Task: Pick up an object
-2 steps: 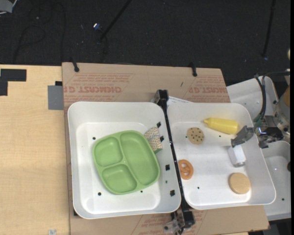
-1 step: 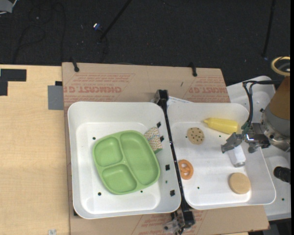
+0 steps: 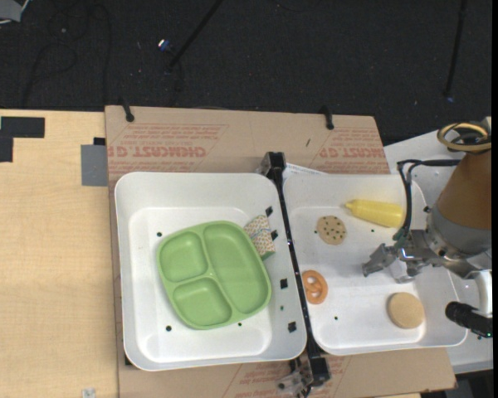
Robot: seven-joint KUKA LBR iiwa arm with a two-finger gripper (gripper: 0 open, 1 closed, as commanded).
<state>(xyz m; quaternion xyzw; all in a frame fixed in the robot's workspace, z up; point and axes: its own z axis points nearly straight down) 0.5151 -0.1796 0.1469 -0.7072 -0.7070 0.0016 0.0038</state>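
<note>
four small food-shaped pieces are seen in the right bin: one yellow banana-like piece at the far side, one chocolate-chip cookie just left of it, one orange pretzel near the divider between the bins, and one tan round biscuit at the near right. all are judged to be light, stiff toy items, probably smooth plastic and somewhat slippery, none fragile. the biscuit and cookie are flat discs, so a hold across the rim would be called for; the yellow piece would be taken best across its narrow middle.

in the left bin one green divided plate with three compartments is counted, and one small patterned piece lies at its far right edge.

the end effector hangs over the right bin between the yellow piece and the biscuit; nothing is seen held in it, and how far it is opened cannot be told.
</note>
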